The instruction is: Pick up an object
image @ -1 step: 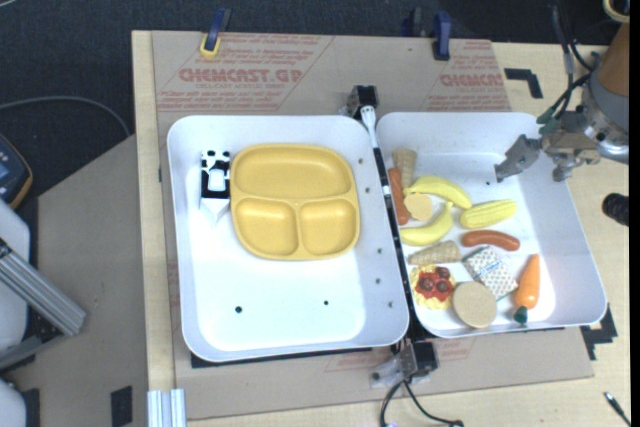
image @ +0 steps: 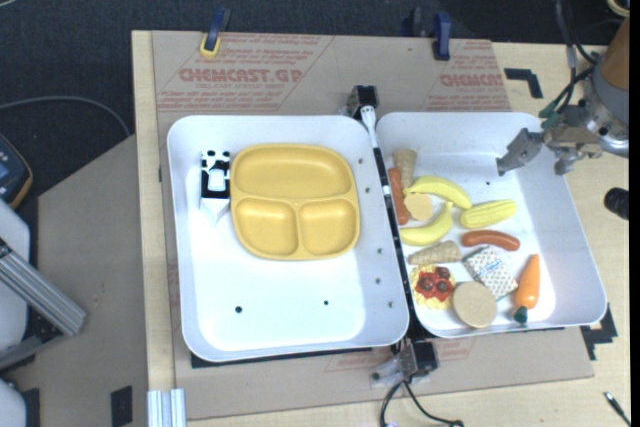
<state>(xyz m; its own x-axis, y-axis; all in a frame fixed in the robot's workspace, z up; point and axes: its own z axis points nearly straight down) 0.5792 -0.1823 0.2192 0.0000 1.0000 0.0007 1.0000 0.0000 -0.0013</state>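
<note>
Carrot (image: pixel 529 281) lower right; hand (image: pixel 540 152) well apart above.

bench (image: pixel 300 65), two white bins (image: pixel 290 315)

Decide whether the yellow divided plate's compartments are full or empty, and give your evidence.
Empty. The yellow divided plate in the left bin shows bare yellow in all three compartments.

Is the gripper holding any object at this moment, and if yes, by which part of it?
Nothing is held. The gripper hovers over the bare upper right part of the right bin, apart from the toy food, with no object between its fingers.
</note>
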